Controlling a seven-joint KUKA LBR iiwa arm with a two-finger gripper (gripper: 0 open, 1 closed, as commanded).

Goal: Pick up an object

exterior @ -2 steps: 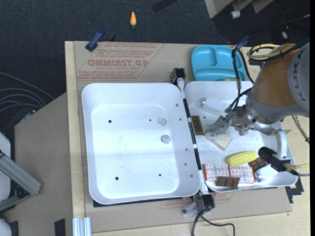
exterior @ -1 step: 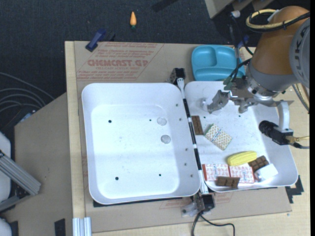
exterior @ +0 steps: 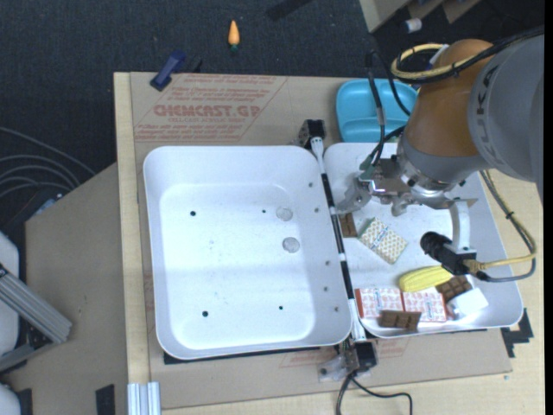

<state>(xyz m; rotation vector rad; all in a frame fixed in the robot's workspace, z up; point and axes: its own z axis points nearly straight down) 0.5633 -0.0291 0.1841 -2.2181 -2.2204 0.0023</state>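
Note:
My gripper [exterior: 378, 194] hangs low over the back left part of the right bin [exterior: 494, 242], under the grey arm with its orange band. Just in front of it lies a small white packet with a dotted pattern [exterior: 383, 240], and a small brown piece [exterior: 347, 226] rests by the bin's left wall. Nearer the front are a yellow banana-shaped thing [exterior: 425, 277], two red-and-white packets [exterior: 402, 302], a brown bar [exterior: 399, 320], a brown block [exterior: 453, 288] and a white block [exterior: 472, 303]. I see nothing held in the gripper.
The left bin [exterior: 173, 180] sits beside the right one, with two pale round marks on its floor. A light blue object [exterior: 367, 111] lies on the bench behind the right bin. A blue item [exterior: 167, 70] and an orange one [exterior: 233, 33] lie beyond the bench.

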